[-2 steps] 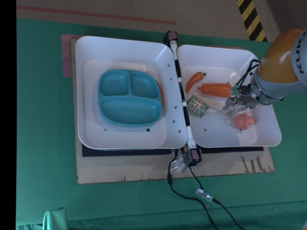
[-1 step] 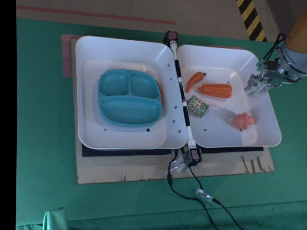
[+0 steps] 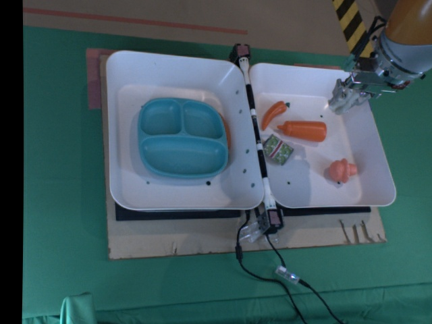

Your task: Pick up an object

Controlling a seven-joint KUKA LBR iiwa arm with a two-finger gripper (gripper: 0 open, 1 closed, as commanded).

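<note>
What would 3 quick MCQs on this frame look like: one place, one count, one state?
1. Where does the blue divided plate lie? A left bin B right bin C on the mat
2. How many loose items lie in the right bin? A two B four C six
3. The gripper is: A above the right bin's far right part B over the plate C off the bench

Key: 1 A, it sits in the left bin. 2 B, chili, orange bottle, green packet, pink toy. 3 A, it hangs there, holding nothing visible.
</note>
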